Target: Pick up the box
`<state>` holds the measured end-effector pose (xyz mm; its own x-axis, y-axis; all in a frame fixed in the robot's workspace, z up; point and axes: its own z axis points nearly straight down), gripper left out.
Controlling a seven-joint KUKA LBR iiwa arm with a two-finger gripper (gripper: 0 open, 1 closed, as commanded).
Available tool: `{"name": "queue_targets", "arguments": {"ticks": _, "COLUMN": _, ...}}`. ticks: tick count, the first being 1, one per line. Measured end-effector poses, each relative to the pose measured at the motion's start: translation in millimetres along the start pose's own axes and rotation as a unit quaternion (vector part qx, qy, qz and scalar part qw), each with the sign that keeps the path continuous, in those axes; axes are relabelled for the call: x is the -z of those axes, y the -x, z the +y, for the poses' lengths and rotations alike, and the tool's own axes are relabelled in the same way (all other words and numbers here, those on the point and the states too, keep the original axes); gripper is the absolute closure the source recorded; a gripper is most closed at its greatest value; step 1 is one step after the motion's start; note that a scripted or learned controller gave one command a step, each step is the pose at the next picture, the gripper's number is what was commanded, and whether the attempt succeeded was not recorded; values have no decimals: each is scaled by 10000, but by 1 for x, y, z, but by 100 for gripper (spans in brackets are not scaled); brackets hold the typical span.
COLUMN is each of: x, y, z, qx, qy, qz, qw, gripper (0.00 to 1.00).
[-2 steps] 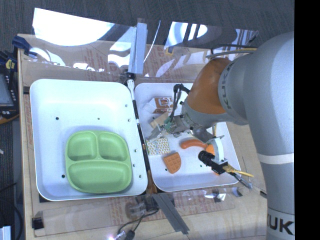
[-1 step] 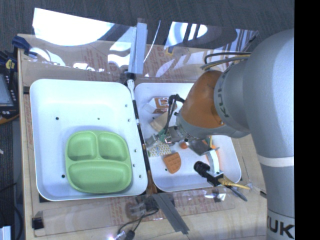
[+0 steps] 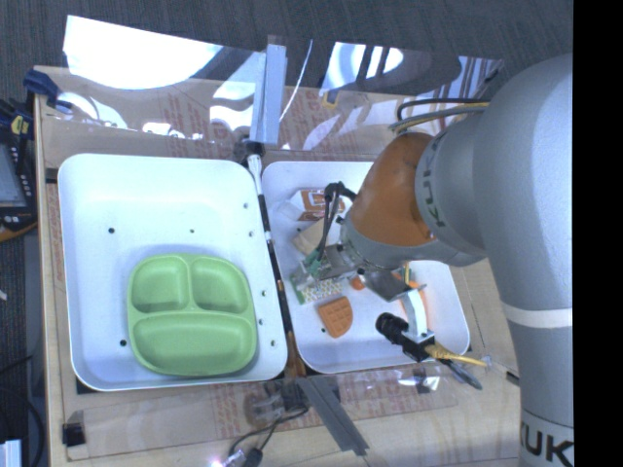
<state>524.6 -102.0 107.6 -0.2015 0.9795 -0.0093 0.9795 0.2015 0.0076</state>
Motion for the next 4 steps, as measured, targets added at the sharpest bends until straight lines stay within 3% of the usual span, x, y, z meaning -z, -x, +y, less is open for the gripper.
{"name": "queue_targets", "arguments": {"ticks": 1, "x": 128, "y": -16, "z": 43, "qx": 2148, "qy": -24, "qz": 48, "qw": 9766, "gripper": 100}}
{"name": "queue_targets", "arguments": {"ticks": 2, "x": 103, "y": -2, "z": 96, "qx": 974, "qy": -36, "qz": 48, "qw": 9952, "gripper": 100}}
{"name": "queue_targets", "arguments": {"ticks": 3, "x": 103, "y": -3, "z": 97, "qx": 976, "qy": -35, "qz": 48, "qw": 9952, "gripper": 0}}
{"name": "queue_targets", "arguments": {"ticks": 4, "x": 21, "y": 15, "z": 27, "qx": 1073, "qy": -32, "qz": 45, "qw": 9942, "gripper": 0}}
